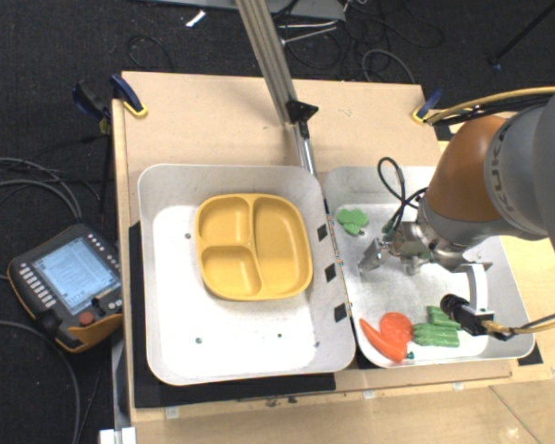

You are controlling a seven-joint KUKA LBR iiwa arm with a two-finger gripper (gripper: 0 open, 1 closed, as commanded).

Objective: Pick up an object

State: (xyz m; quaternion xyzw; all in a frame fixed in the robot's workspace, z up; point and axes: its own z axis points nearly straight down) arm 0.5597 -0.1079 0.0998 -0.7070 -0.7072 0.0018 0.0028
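Note:
My gripper (377, 255) hangs low over the middle of the right bin (509, 276), with nothing visibly in it. A small green leafy toy (352, 220) lies just up and left of it, near the bin's left wall. At the bin's front lie a red tomato-like toy (395, 326), an orange carrot-like piece (377, 341) against it, and a green pea pod (434, 334) to their right. These three are well below the gripper and apart from it.
The left bin (166, 276) holds a yellow divided plate (255, 246). A metal pole (270, 49) slants down to the divider between the bins. A black cable (393, 188) loops off the wrist. A teach pendant (67, 285) lies left of the bench.

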